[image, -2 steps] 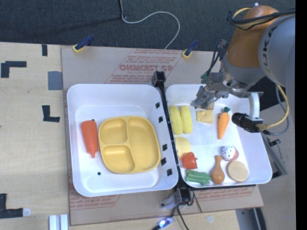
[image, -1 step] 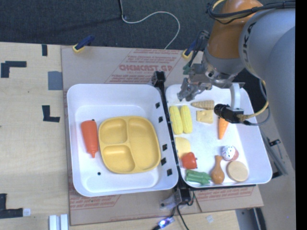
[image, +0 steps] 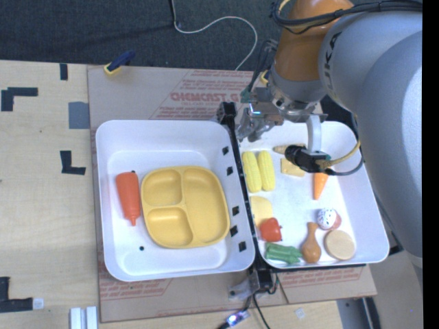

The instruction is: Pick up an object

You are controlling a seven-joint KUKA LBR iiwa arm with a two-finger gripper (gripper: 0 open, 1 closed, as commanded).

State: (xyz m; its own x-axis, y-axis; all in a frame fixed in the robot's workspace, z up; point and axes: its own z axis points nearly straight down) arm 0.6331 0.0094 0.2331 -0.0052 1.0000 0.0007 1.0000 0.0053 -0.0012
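Poised over the far left corner of the right-hand shallow white bin (image: 374,245), the two-finger gripper (image: 252,125) hangs beneath the grey arm's orange wrist band (image: 305,36). Nothing can be seen between its parts, and I cannot tell how it is set.

The nearest candidates are the pair of yellow plastic corn cobs (image: 258,171) lying side by side just below it, against the bin's left wall. I would judge them the likely target. To do it well, the descent should centre on a single cob and close across its narrow width, staying off the wall.

In the left-hand white bin (image: 106,204) lie a yellow compartmented plastic plate (image: 184,205) and an orange-red plastic bottle (image: 127,196).

Red print on the brown cardboard sheet (image: 164,91) reads upside down and is too faint to make out.
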